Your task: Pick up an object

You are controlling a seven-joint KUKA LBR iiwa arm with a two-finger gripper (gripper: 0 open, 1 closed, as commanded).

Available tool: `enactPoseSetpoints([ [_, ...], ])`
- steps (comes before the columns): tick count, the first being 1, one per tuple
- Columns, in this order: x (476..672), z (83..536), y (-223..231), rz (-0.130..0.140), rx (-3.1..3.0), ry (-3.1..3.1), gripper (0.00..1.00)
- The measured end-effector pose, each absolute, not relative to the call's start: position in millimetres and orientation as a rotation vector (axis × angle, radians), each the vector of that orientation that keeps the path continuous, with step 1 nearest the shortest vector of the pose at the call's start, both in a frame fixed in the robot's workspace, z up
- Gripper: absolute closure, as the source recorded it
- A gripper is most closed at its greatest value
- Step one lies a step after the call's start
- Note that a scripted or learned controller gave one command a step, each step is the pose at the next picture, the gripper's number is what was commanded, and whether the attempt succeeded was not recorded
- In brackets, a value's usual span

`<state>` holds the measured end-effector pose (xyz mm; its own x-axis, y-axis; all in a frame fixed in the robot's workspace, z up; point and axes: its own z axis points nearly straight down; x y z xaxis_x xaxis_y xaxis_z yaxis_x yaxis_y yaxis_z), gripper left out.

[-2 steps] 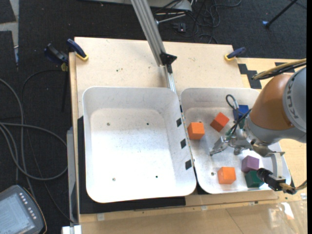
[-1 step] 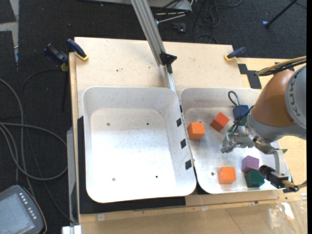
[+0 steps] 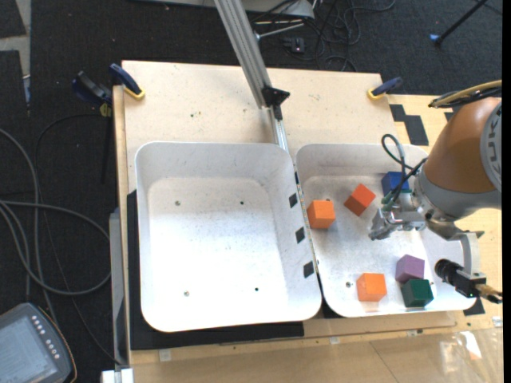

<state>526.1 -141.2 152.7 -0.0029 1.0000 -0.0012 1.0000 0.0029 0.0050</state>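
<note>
The arm comes in from the right over the right bin, and its gripper hangs low in the middle of that bin; the left bin plays no part here. Whether the jaws are released or clenched I cannot tell, since the wrist and cabling sit over them at this slant, and nothing can be made out between them. The task names no particular object, so the nearest candidates matter. An orange block lies just up and to the left of the gripper, close but apart from it, turned so it looks like a diamond. A second orange block sits further left, near the divider between the bins. Toward the near rim lie a third orange block, a purple block and a green block, the last two just beside each other. A blue block peeks out beside the wrist, partly hidden. In my judgement the diamond-turned block is the likeliest target, a short shift up-left away, and the jaws would probably need to turn to meet its flat faces rather than its corners.
</note>
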Motion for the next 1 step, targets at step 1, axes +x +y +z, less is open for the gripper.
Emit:
enactPoseSetpoints([
  [1, 532.6, 214.3, -146.5, 0.006, 2.212, 2.22, 1.0],
])
